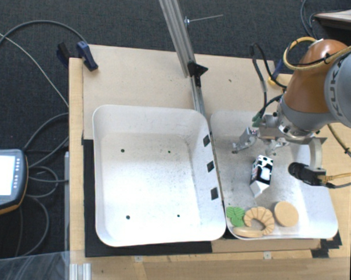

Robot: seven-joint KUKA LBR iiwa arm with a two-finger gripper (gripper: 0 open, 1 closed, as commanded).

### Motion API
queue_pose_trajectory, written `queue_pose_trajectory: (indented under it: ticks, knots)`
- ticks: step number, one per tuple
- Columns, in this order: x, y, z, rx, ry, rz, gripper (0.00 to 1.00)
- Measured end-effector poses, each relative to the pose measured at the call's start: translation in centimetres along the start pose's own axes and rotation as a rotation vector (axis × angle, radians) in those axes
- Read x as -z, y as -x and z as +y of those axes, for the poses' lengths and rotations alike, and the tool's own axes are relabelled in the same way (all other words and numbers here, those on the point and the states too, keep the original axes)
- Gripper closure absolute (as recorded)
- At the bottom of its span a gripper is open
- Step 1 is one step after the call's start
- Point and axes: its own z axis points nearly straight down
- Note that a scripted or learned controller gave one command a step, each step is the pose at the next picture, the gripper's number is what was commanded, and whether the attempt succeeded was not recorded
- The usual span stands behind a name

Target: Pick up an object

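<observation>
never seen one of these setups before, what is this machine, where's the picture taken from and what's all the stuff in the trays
This is a robot arm, grey with an orange band, reaching in from the right. The one camera sits above the bench and looks down at a slant. Two shallow white bins lie side by side: the left bin and the right bin. The arm's claw hangs over the right bin, above a small black-and-white carton. Near that bin's front edge lie a green piece, a croissant-like toy and a round tan disc. Nothing is visibly held.

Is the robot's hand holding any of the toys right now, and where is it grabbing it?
Nothing is held. The hand hangs above the right bin, and the black-and-white carton lies just below it, apart from it.
</observation>
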Motion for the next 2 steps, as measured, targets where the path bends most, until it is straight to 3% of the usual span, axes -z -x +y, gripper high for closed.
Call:
queue_pose_trajectory:
  ticks: [1, 2]
  knots:
    - [-5.1, -0.6, -0.9, 0.001, 0.0, 0.0, 0.0]
    - [-7.9, -0.7, -1.0, 0.0, 0.002, 0.0, 0.0]
